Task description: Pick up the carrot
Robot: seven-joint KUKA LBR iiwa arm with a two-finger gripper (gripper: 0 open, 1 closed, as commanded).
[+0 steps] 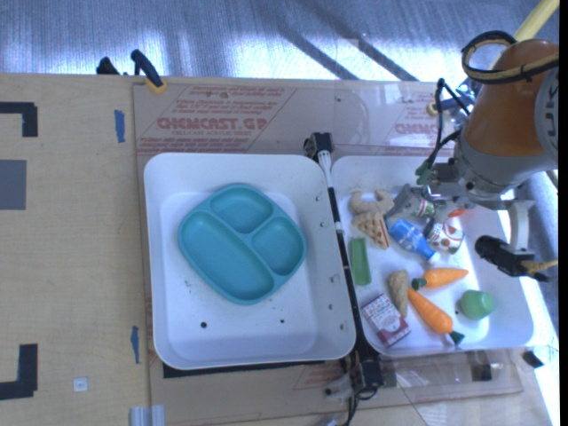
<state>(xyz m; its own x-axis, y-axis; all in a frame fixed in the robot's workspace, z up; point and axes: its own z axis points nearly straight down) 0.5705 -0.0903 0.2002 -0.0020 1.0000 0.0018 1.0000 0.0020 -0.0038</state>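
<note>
Two orange toy carrots lie in the right bin [524,327]. One carrot [442,277] rests across the bin's middle right, with its green top pointing left. The other carrot [429,311] lies aslant just below it, its green top toward the front edge. My gripper [428,209] hangs over the upper middle of that bin, above a blue bottle [413,237] and a red and white item [451,230]. It stands well above and behind both carrots, and neither carrot touches it. The grey arm with its orange band [510,87] comes in from the upper right.
The right bin also holds a beige bread piece [365,204], a waffle-like wedge [374,231], a green stick [358,261], a tan lump [398,289], a red and white packet [385,318] and a green ball [477,304]. A teal divided plate [241,243] lies in the left bin [169,327].
</note>
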